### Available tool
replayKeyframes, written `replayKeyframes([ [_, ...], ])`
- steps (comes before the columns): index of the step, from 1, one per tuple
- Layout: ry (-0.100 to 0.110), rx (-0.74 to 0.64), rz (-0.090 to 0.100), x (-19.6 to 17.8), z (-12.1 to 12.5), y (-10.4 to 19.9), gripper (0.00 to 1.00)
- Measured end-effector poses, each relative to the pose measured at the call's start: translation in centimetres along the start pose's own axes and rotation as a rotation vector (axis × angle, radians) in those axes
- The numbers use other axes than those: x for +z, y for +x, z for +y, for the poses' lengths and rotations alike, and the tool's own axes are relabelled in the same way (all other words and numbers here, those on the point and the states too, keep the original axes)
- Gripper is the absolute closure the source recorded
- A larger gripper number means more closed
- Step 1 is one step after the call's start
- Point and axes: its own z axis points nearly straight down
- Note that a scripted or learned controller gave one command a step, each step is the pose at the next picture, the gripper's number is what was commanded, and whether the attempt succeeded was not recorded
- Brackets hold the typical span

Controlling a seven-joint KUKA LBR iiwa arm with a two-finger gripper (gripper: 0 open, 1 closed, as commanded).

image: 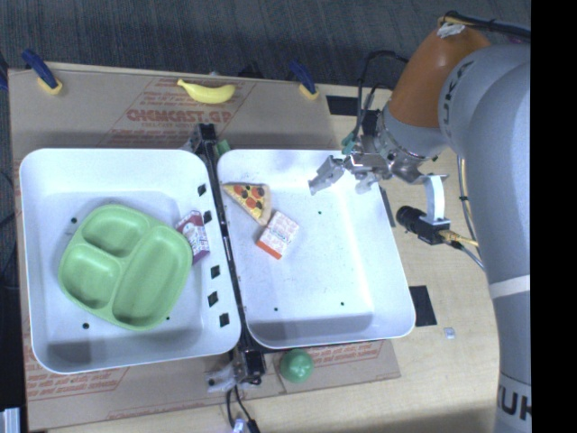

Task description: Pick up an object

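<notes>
Right bin (361, 278): pizza slice (249, 198), orange carton (278, 234); jaws (335, 175) above, empty.

The arm's gripper (335, 173) hangs over the right bin (361, 278), jaws apart and holding nothing. Below it lie a pizza slice (248, 198) and a small carton (278, 234). The left bin (45, 242) holds a green divided plate (124, 265) and a snack packet (193, 234).
</notes>
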Motion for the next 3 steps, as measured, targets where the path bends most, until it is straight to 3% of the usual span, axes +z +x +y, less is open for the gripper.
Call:
replayKeyframes([
  [1, 0.003, 0.000, 0.001, 7.9, -5.6, 4.0, 0.00],
  [2, -0.002, 0.000, 0.000, 10.0, 3.3, 1.1, 0.00],
  [3, -0.002, -0.005, 0.000, 8.9, 3.4, 1.2, 1.00],
])
